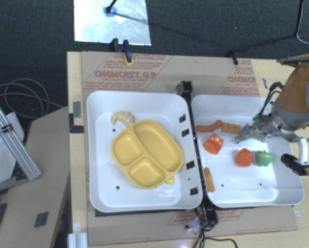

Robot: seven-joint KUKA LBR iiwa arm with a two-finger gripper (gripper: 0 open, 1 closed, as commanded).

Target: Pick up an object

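In the right bin (257,190) lie several toy foods: an orange sausage (210,125), a brown biscuit piece (230,128), an orange-red chunk (213,144), a red tomato (243,157), a green pepper (264,158) and an orange stick (209,180) by the left wall. My gripper (245,134) hangs low over the right bin's upper middle, just right of the biscuit piece and above the tomato. Nothing is seen held in it.
The left bin (100,154) holds a yellow divided plate (146,153) and a pale croissant-like piece (122,118) at its upper left. A black divider (191,138) runs between the bins. The arm enters from the right, over the right bin's far edge.
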